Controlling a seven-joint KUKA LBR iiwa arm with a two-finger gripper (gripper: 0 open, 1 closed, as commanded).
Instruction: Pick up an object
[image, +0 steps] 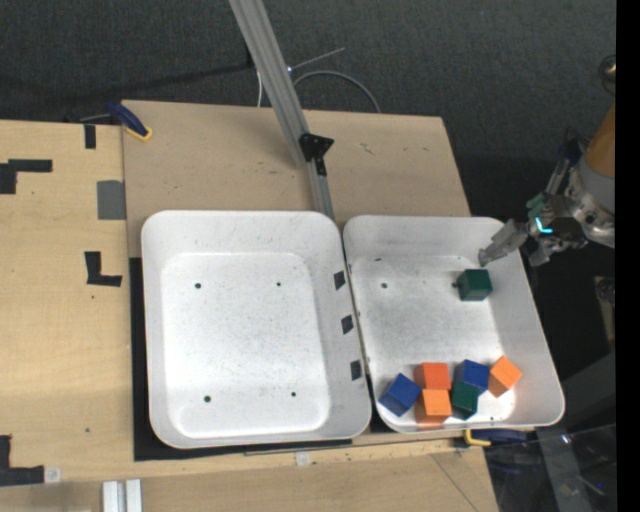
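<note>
Right bin (520, 330), near end: a cluster of blocks, touching or nearly so. Blue block (400, 393) at the left; two orange blocks (434, 376) stacked front to back beside it; a dark green block (464, 399) and a second blue block (474, 375) next; an orange block (505, 375) at the right. Same bin, far end: single green block (474, 285), well apart from the cluster. Left bin (160, 300) alongside on the worktop (60, 330). Hand (515, 240): above the right bin's far right corner, just beyond the green block; fingers too blurred, apparently holding nothing, open or closed cannot be told.
</note>
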